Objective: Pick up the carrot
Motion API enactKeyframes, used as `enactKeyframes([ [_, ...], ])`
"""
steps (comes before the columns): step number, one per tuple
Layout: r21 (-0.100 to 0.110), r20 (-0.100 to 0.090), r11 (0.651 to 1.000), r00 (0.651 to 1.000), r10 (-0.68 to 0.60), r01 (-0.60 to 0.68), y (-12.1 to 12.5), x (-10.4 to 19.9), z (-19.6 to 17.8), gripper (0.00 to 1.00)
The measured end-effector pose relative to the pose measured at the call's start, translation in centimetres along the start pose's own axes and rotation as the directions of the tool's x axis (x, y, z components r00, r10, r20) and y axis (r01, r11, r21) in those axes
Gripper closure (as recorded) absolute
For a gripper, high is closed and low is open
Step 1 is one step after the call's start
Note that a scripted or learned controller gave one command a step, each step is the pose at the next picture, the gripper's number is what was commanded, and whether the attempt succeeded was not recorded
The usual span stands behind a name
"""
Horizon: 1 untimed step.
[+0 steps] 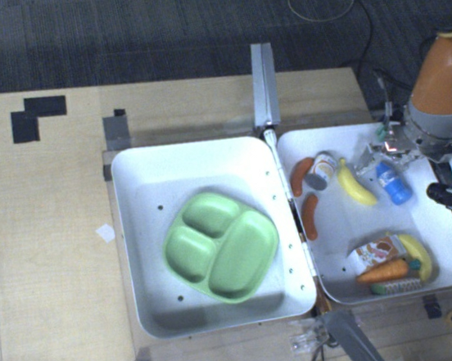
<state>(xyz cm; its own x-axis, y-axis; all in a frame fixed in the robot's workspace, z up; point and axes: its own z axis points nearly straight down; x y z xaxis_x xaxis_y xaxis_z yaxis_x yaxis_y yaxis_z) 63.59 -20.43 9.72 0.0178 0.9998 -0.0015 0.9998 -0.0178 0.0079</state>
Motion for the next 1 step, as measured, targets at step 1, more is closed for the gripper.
enactKeyframes([
  [1,-0.007,0.001,1.000,1.000,-0.003,0.003,0.25,0.10,-1.25,1.00],
])
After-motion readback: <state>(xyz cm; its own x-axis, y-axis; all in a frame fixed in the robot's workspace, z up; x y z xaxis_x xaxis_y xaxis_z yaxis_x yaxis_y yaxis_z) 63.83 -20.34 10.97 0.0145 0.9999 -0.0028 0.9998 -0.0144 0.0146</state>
